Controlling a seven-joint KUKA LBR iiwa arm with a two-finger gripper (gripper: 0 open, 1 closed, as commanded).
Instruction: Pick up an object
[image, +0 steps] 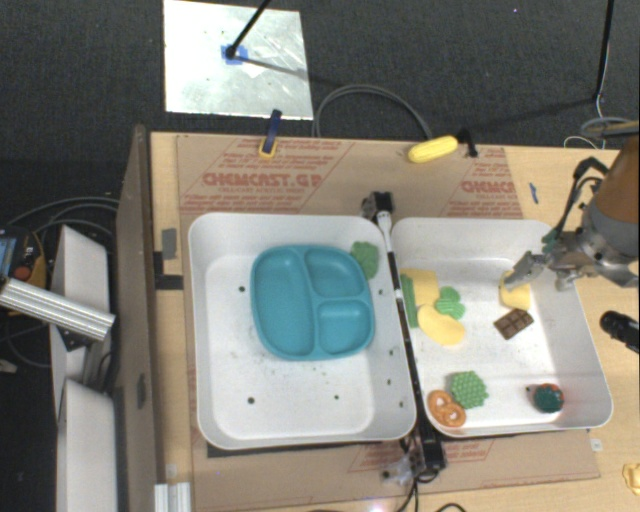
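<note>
Closing from here risks a glancing pinch: the small yellow wedge-shaped toy (516, 296) lies near the right bin's (575, 340) far right edge, and off-centre contact would skid it toward the flat brown chocolate-bar toy (514, 323) just beside it. Gripper (538, 272) sits above the wedge; cannot tell its spread, nothing visibly held.

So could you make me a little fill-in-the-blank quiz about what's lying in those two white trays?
1. The blue divided plate lies in the ____ bin.
2. The brown chocolate piece lies in the ____ bin.
3. The pretzel sits in the right bin, touching a ____ bumpy piece.
4. The tool hangs over the ____ bin.

Missing words: left; right; green; right
</note>
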